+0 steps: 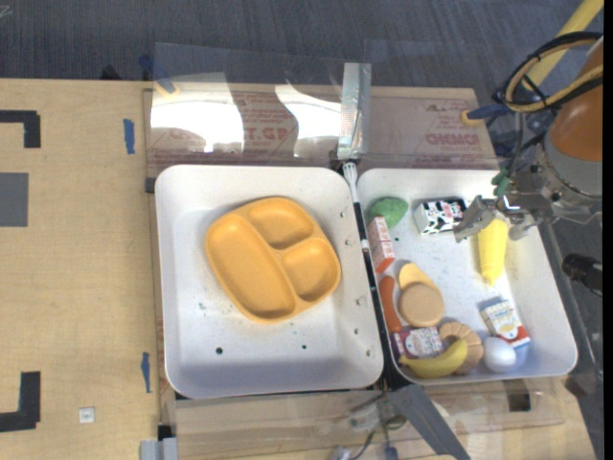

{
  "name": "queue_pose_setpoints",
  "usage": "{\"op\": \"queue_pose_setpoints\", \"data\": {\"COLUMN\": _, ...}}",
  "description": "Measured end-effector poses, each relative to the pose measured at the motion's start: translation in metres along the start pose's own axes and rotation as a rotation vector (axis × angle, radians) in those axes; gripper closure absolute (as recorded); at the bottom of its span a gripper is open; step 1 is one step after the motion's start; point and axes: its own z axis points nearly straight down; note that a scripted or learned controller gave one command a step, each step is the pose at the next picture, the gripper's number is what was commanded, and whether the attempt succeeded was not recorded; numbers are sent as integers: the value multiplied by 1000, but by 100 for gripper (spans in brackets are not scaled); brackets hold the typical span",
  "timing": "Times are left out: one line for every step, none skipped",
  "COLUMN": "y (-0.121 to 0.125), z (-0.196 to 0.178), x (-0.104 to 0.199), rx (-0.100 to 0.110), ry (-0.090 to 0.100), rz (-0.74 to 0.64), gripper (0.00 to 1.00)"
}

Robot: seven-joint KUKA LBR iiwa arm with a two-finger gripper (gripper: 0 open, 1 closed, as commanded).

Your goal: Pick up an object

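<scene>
Two white bins sit side by side on the wooden counter (67,286). The left bin (182,353) carries an orange divided tray (273,257), nothing else. The right bin (556,343) holds the clutter: green round thing (388,209) at top left, black-and-white cow-print carton (439,215) beside it, a long red-and-white packet (382,242) along the left wall, a yellow corn-like piece (492,250) upper right, a tan round disc (421,305) mid-bin, banana (441,360) at the bottom edge next to a brown lumpy item (458,335), a white egg (499,353) and a small red-and-white juice box (501,317) at lower right.

The arm comes in from the right with its claw (500,209) hanging over the top right part of the right bin, just at the upper end of the yellow corn piece, near the cow carton. Metal parts overlap there; whether the claw is apart or together cannot be told, and nothing is seen clamped in it.

Step judged: approach/descent onto a pick, no object lifted yet, all items lie on the bin floor. Likely target is the yellow corn piece right under the claw. Next move would call for centring over its narrow body, lining up across its short axis, going down to the bin floor, closing and lifting straight. Risk: the smooth tapered shape slips out, or the claw clips the carton close by
</scene>
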Motion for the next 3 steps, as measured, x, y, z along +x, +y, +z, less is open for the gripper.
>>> {"op": "queue_pose_setpoints", "data": {"y": -47, "z": 90, "x": -39, "rx": 3, "ry": 0, "rz": 133, "gripper": 0}}
{"op": "queue_pose_setpoints", "data": {"y": 15, "z": 166, "x": -68, "rx": -9, "ry": -3, "rz": -14, "gripper": 0}}
{"op": "queue_pose_setpoints", "data": {"y": 17, "z": 155, "x": -68, "rx": -16, "ry": -4, "rz": -13, "gripper": 100}}
